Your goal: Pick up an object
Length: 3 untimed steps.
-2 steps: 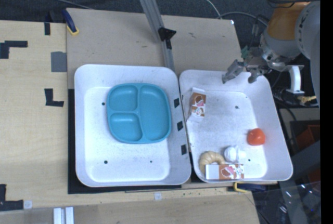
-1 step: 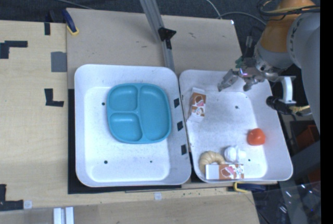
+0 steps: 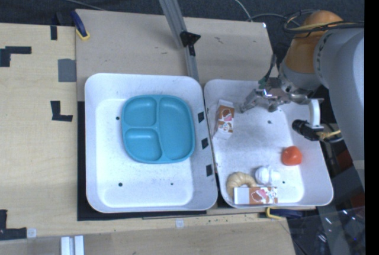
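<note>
**Mia:** What sits far to the left of the fingers?

**Ben:** The left bin (image 3: 95, 147). A blue plate (image 3: 158, 128) with three parts lies in it, well away from the fingers.

**Mia:** And closer in?

**Ben:** In the right bin (image 3: 323, 186), a small brown and white packet (image 3: 224, 120) lies just left of the fingers and a bit lower. It leans by the bin's left wall.

**Mia:** Now the fingers (image 3: 263, 98) themselves?

**Ben:** They hang over the top part of the right bin. They look a little spread apart, and nothing is between them. They are not touching the packet.

**Mia:** What is below them?

**Ben:** Down near the bottom edge of that bin, there is a tan croissant (image 3: 240, 179), with a flat box (image 3: 256, 194) touching it just under it. A small white thing (image 3: 267, 175) sits beside the croissant on its right.

**Mia:** Anything to the right?

**Ben:** A red ball-like thing (image 3: 291, 156) lies below and to the right of the fingers, apart from the rest. The grey arm (image 3: 340, 79) comes in from the right, with its orange band (image 3: 308, 41) above the fingers.
</note>
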Each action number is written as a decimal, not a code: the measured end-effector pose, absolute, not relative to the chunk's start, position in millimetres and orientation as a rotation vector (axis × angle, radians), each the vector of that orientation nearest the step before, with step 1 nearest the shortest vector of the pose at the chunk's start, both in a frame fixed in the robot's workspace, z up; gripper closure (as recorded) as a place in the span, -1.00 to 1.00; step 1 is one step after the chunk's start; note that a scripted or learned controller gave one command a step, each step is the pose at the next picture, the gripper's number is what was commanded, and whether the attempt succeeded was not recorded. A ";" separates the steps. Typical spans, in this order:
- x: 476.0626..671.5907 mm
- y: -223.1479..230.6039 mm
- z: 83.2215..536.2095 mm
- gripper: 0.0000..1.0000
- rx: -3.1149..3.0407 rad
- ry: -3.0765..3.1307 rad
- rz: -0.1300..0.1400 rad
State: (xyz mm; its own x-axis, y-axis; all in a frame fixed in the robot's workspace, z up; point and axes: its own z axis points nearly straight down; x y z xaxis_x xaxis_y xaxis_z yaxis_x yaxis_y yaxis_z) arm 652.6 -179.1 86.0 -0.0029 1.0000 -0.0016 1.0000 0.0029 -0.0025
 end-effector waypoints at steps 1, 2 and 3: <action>653.4 -178.6 98.8 1.00 -2.217 -2.226 0.004; 657.0 -176.1 141.9 1.00 -2.221 -2.226 -0.003; 659.3 -172.4 205.6 1.00 -2.223 -2.227 -0.005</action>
State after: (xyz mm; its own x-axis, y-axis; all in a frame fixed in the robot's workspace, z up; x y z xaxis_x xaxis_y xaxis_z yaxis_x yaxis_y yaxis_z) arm 659.3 -172.4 205.6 -0.0018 1.0000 -0.0017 1.0000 0.0018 0.0063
